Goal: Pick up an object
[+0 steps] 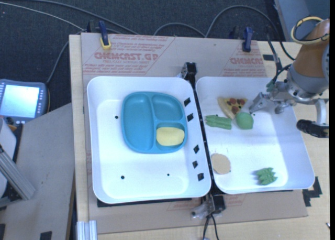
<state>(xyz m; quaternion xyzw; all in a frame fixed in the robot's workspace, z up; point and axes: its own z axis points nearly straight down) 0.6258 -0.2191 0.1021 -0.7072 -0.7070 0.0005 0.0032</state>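
The right bin (285, 144) holds a pizza slice (232, 106), a round green piece (244, 121), a long green pod (218, 122), a tan cookie (221, 164) and a leafy green piece (266, 176). My gripper (268, 107) hangs over the bin's far right part, just right of the pizza slice and the round green piece. It is open, with nothing between its fingers. The orange band of the arm (311, 61) rises behind it.
The left bin (104, 144) carries a blue divided plate (146, 121) with a yellow piece (170, 136) in its near right compartment. A black divider with clips (194, 129) separates the bins. Cables run along the right bin's right edge.
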